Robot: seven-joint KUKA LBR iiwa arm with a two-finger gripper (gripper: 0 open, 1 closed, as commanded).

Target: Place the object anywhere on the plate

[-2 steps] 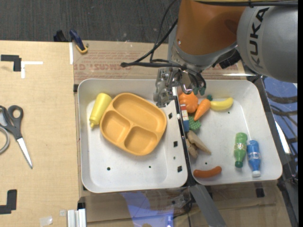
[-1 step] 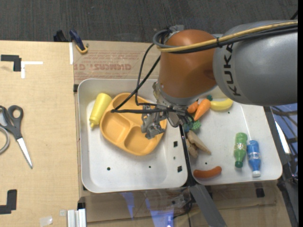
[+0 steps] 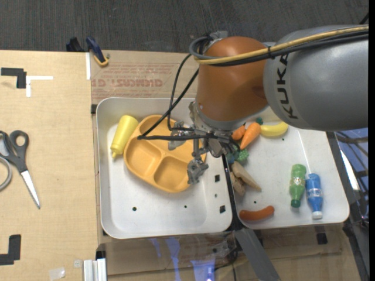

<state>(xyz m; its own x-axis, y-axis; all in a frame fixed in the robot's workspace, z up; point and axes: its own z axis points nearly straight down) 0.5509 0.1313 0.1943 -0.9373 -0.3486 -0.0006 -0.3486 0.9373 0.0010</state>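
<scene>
A: What lies on the left?

B: Scissors point(image 3: 20, 163) on the bench, well apart from the bins. In the left bin point(image 3: 152, 215), a yellow bottle point(image 3: 122, 134) lies touching the far-left edge of the orange plate point(image 3: 155, 160).

A: And the gripper?

B: The gripper point(image 3: 196, 170) hangs over the plate's right rim, under the orange wrist. I cannot tell what its state is, nor see anything held in it.

A: The right bin?

B: At its left edge lies a wooden piece point(image 3: 243, 179), a carrot point(image 3: 250, 134) far of it, a banana point(image 3: 273, 129) beside that. A sausage point(image 3: 256, 213) lies near. Further right lie a green bottle point(image 3: 297, 185) and a blue bottle point(image 3: 314, 195), side by side.
</scene>
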